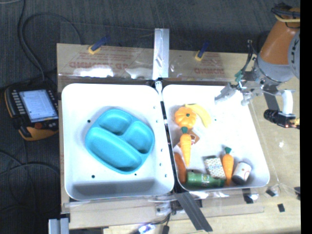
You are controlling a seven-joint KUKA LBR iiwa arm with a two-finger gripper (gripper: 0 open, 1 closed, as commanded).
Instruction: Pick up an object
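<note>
The arm (280,48) comes in from the right, its orange band above the grey wrist, and the jaws (234,90) sit over the back right corner of the right bin (253,130). Two pale fingers (223,94) point down and left toward the bin's floor — whether they are spread or closed I cannot tell, and nothing shows between them.

The toys lie in the right bin, well apart from the jaws. A small orange pumpkin (185,115) sits near the bin's left wall with a yellow banana (201,114) touching its right side. Just in front of the pumpkin is a carrot (185,147), pointing toward the front. Along the front wall, from left to right: a green bottle (202,180) lying on its side, a patterned box (213,165) just behind it, a second carrot (228,164) standing beside the box, and a dark can (241,172) with a white end.

The left bin (78,179) holds a blue divided tray (120,139) — tilted, roughly in the middle. A handheld pendant (31,110) lies on the floor to the left of the bench (73,57).
</note>
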